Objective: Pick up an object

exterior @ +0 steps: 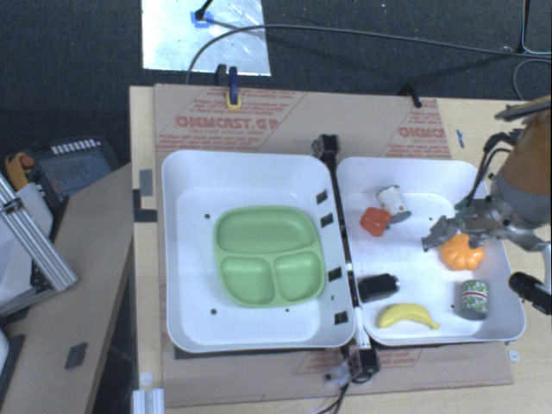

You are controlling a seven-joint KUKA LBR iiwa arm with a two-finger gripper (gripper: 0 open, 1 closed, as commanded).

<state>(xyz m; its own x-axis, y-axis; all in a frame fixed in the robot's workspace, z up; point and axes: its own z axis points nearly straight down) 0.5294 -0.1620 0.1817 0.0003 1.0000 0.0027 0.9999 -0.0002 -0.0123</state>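
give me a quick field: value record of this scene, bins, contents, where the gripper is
left bin: holds a green divided plate
right bin: holds five loose items
red item: upper left area, touching a small white cylinder
orange pumpkin-like item: right of centre
banana: near front edge
small can: front right, right of the banana
black object: at the divider between the bins
gripper: over the right bin, just beside the orange item, holding nothing visibly
jaws: state unclear
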